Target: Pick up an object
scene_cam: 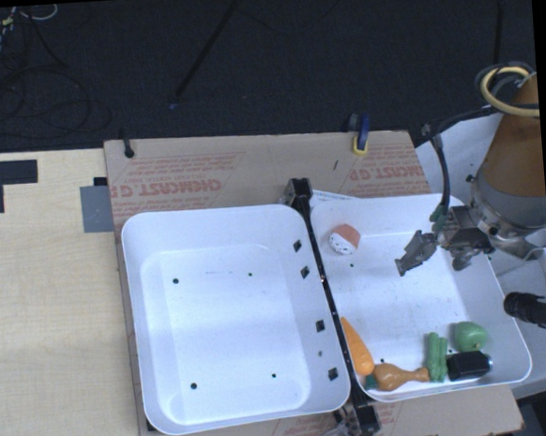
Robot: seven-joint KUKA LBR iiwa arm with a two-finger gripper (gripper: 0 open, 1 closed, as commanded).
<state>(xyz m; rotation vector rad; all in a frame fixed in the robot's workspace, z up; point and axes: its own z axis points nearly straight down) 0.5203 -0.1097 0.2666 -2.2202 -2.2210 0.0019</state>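
Observation:
My gripper (pixel 438 254) hangs over the right half of the right bin (pixel 505 297), its two dark fingers spread open with nothing between them. A small orange-and-white cylinder (pixel 343 239) lies at the bin's far left, well to the left of the gripper. Along the near edge lie an orange carrot (pixel 357 345), an orange gourd-shaped piece (pixel 399 375), a green stick-like piece (pixel 436 356), a round green object (pixel 469 335) and a black block (pixel 468 366). All of these lie apart from the gripper.
The left bin (pixel 141 270) sits beside the right one, with a black divider strip (pixel 321 293) between them. Both rest on a cardboard sheet (pixel 213 175). A black cable (pixel 441 166) loops by the arm's wrist at the right.

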